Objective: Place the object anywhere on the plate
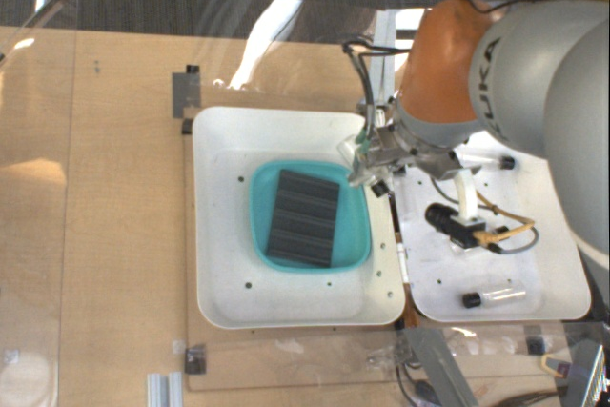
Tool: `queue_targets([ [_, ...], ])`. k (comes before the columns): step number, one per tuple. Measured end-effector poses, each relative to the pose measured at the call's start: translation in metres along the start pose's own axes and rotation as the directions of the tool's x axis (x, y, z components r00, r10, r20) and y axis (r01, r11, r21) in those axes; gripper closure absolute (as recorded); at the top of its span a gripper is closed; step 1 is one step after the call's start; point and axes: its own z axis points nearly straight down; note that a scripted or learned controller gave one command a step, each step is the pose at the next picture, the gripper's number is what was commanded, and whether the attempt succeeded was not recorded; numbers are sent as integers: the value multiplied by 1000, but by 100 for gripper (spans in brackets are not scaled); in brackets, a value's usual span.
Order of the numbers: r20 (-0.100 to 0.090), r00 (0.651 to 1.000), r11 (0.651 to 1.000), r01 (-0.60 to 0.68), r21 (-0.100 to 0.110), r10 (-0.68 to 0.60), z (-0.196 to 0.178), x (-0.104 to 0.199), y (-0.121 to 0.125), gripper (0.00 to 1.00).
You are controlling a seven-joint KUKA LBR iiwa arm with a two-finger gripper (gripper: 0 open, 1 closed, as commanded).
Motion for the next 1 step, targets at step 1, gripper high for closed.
queue_targets([
  [1,0,1000,1000,-1,0,1,0,-1,0,0],
])
